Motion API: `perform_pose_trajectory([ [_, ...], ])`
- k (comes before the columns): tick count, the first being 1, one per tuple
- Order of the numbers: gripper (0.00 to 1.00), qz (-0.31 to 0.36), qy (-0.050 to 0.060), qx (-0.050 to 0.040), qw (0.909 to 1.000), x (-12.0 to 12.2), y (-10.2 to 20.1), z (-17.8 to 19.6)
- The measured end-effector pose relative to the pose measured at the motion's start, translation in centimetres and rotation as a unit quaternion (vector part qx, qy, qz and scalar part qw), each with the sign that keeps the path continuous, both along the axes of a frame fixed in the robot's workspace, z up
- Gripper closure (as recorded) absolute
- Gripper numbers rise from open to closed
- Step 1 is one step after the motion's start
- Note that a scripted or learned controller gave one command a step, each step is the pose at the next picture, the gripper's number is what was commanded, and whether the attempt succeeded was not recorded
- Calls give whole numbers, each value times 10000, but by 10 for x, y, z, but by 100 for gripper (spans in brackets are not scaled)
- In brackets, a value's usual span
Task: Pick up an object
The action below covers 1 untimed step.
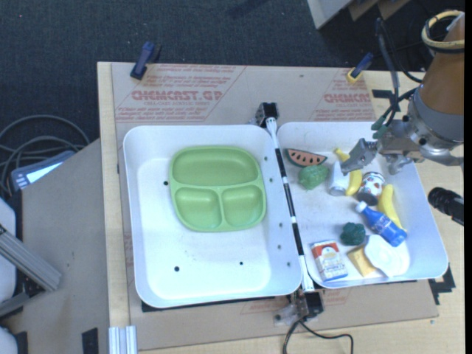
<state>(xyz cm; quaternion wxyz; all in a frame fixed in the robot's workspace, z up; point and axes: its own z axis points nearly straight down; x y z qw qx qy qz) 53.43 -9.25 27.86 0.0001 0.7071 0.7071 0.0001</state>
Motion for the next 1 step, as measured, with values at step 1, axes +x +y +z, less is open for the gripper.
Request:
perform_pose_trajectory([
  [1,0,-8,10,0,10000,-54,-59,-134],
])
